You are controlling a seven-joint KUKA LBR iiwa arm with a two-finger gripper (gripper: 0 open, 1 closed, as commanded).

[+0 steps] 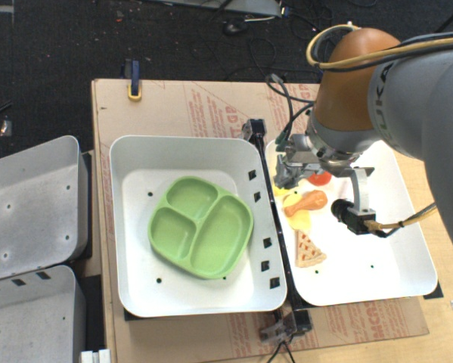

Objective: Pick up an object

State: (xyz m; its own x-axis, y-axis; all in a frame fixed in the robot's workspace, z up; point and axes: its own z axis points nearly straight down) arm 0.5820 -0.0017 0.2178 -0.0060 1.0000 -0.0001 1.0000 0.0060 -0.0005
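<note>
The arm's jaws (300, 174) hang low over the right bin (392, 278), whether parted or clenched I cannot tell, poised above the toy food clustered near its left wall, an orange drumstick (306, 201) and pizza slice (309, 251), likely targets.

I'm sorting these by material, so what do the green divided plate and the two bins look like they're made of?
Green divided plate: looks like molded plastic, matte with a soft sheen, uniform colour, rounded compartment ridges. Left bin and right bin: smooth white, rounded corners and thin rims, probably plastic, though painted metal can't be ruled out.
</note>
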